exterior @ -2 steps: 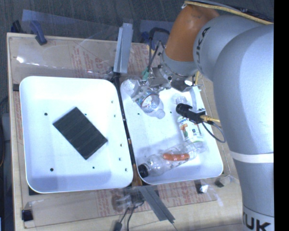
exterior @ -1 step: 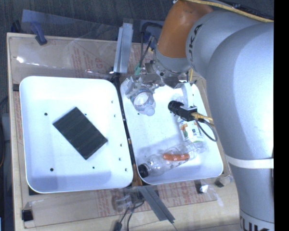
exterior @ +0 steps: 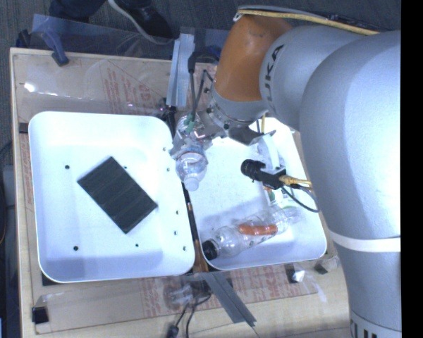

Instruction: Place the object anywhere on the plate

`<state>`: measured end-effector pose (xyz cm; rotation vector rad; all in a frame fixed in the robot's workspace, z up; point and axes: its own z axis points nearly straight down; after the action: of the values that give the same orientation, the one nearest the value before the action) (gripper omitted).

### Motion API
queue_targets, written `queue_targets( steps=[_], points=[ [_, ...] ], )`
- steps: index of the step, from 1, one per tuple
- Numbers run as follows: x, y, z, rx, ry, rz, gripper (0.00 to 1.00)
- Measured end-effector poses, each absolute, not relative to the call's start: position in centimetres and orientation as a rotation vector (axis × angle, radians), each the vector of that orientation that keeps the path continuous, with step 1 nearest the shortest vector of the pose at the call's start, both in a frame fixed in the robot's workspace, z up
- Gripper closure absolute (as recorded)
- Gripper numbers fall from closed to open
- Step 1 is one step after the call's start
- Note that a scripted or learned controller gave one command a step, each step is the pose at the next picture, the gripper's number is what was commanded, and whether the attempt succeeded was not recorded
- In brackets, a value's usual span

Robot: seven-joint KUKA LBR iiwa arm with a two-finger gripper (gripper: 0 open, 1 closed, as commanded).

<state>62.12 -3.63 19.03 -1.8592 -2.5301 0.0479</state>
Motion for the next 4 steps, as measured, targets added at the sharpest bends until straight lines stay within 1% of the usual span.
queue_targets(
  steps=[1, 2, 3, 4],
  points=[
    [62.4, 0.0, 19.2, -1.611, -2.697, 0.003, 1.00],
    [59.9, 5.0, 20.5, -1.317, -2.848, 0.004, 1.00],
    [56.2, 11.2, 24.3, -1.255, -2.881, 0.000, 1.00],
    [55.4, 16.6, 25.4, -1.331, -2.845, 0.003, 1.00]
  ],
)
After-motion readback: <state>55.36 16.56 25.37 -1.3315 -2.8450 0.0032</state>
